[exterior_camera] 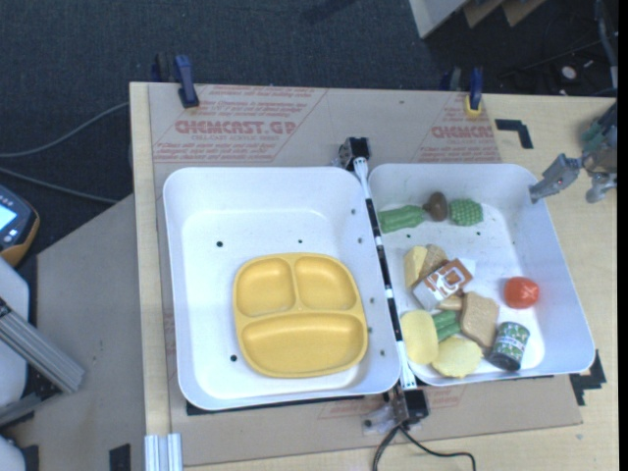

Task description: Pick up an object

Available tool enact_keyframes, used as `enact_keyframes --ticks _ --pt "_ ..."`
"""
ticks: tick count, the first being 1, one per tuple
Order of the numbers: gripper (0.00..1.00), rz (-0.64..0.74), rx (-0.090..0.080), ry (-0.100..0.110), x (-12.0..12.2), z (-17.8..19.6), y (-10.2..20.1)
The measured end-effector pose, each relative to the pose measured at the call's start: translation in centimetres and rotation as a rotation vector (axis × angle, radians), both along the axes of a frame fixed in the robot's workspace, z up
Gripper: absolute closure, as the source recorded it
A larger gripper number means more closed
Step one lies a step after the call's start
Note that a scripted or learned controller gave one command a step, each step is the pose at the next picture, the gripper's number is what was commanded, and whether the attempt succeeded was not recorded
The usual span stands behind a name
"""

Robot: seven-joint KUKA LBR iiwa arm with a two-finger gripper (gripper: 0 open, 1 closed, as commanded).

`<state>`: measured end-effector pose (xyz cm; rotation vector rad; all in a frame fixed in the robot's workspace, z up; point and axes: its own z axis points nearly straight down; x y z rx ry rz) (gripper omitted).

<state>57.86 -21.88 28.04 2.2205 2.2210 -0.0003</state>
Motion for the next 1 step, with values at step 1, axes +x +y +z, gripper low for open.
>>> enact_keyframes --ticks 1 --pt "0.0 -0.002 0.006 0.015 -3.13 -15.91 -0.41"
